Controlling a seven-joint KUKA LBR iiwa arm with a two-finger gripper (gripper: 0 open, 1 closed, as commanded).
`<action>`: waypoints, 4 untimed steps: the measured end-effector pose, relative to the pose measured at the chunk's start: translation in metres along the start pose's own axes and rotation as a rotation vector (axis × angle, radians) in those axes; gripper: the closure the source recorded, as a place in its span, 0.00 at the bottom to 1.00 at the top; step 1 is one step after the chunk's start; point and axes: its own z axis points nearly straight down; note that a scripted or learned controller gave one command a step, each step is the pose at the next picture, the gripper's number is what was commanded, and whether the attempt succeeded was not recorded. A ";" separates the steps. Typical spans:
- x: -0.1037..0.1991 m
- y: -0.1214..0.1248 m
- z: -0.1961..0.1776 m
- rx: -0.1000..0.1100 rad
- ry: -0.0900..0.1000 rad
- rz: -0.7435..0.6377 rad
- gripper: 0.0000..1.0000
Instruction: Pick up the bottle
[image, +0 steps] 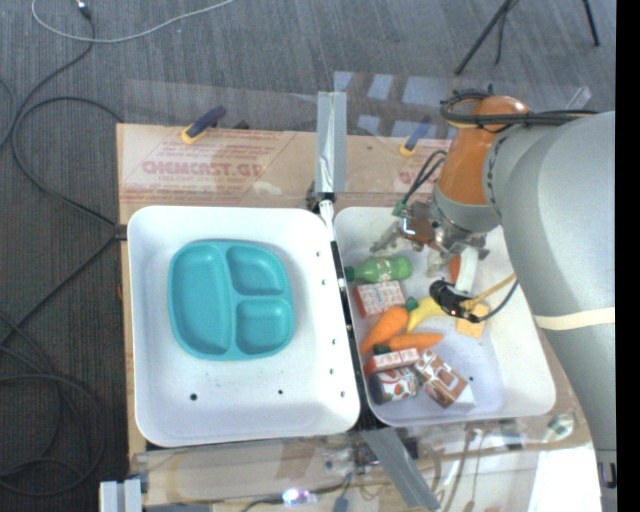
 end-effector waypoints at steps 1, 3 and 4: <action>0.000 0.001 -0.010 -0.002 -0.002 -0.003 1.00; 0.078 -0.008 -0.116 0.012 -0.001 0.213 0.00; 0.152 -0.078 -0.094 0.015 0.001 0.164 0.00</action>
